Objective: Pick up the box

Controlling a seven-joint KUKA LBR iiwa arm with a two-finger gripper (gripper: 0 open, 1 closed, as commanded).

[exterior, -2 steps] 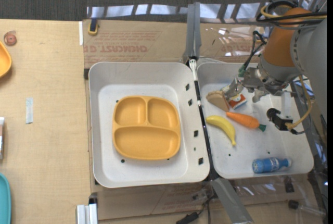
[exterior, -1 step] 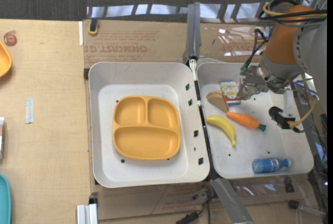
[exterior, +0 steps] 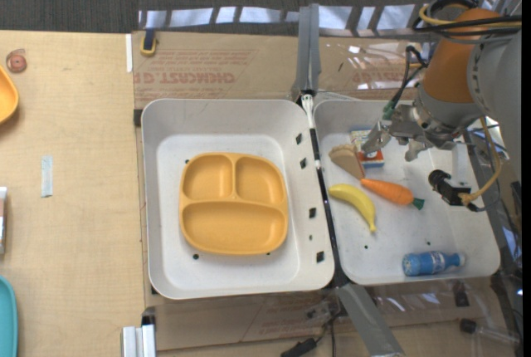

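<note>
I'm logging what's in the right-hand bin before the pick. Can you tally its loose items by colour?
Yellow: 1, the banana
Orange: 1, the carrot
Blue: 1, the bottle
Tan: 1, a wedge-shaped piece
Red, white and blue: 1, the box, beside the gripper
Total: 5

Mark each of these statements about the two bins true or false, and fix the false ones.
1. The yellow divided plate lies in the left bin. True.
2. The banana lies on the plate. False: it lies in the right bin.
3. The carrot lies right of the banana. True.
4. The blue bottle stands upright. False: it lies on its side.
5. The box sits beside the gripper. True.
</note>
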